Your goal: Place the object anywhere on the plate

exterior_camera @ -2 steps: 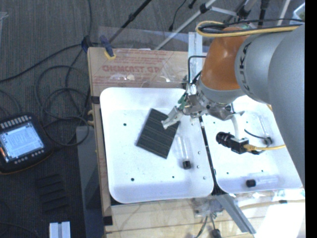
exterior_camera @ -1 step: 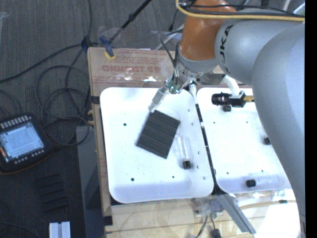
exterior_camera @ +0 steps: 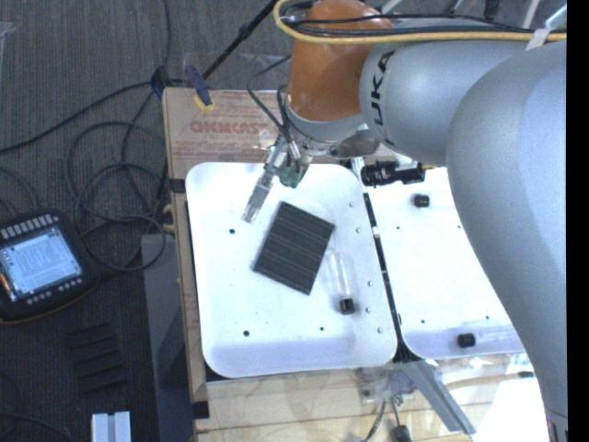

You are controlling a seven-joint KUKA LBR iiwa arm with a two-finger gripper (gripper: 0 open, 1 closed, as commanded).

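A dark ribbed rectangular plate (exterior_camera: 294,247) lies tilted in the middle of the left white bin (exterior_camera: 221,339). Just right of the plate lies a clear tube (exterior_camera: 339,274) with a black cap (exterior_camera: 346,305) at its near end, on the bin floor and off the plate. My gripper (exterior_camera: 253,206) hangs over the bin's far left part, pointing down and to the left, a little beyond the plate's far left corner and apart from the tube. A small green bit (exterior_camera: 293,175) shows beside the gripper body; I cannot tell what it is.
The right bin (exterior_camera: 433,274) holds a small black piece (exterior_camera: 421,201) near its far side and another (exterior_camera: 467,341) at its front rim. The arm's big grey body covers the right side. A cardboard sheet (exterior_camera: 221,127) lies behind the left bin.
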